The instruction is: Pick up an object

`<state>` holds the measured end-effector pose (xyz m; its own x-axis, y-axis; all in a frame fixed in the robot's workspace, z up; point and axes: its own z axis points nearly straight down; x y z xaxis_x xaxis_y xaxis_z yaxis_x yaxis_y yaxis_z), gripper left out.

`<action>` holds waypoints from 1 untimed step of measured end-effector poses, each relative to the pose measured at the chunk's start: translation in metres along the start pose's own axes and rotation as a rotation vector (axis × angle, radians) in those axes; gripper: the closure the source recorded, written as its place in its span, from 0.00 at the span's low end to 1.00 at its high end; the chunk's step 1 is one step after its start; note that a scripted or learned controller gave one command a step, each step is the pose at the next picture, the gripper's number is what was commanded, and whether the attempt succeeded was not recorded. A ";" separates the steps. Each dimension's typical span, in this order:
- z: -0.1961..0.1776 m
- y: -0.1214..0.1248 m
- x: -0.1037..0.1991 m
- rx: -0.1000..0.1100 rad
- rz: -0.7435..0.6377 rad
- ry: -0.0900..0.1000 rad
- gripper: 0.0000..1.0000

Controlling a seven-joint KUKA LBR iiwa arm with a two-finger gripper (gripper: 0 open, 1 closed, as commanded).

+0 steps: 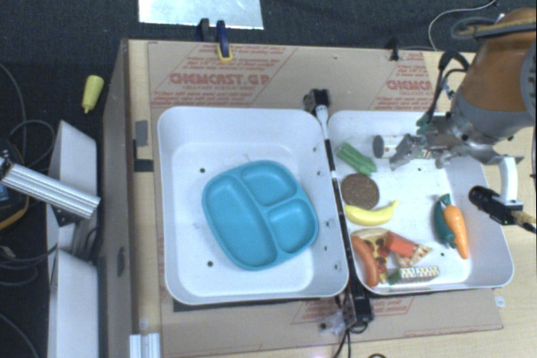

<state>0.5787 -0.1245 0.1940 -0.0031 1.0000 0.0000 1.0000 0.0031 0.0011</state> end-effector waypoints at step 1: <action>0.102 -0.028 0.010 -0.002 0.002 0.000 0.00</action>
<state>0.5508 -0.1144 0.0921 -0.0014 1.0000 0.0001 1.0000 0.0014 0.0034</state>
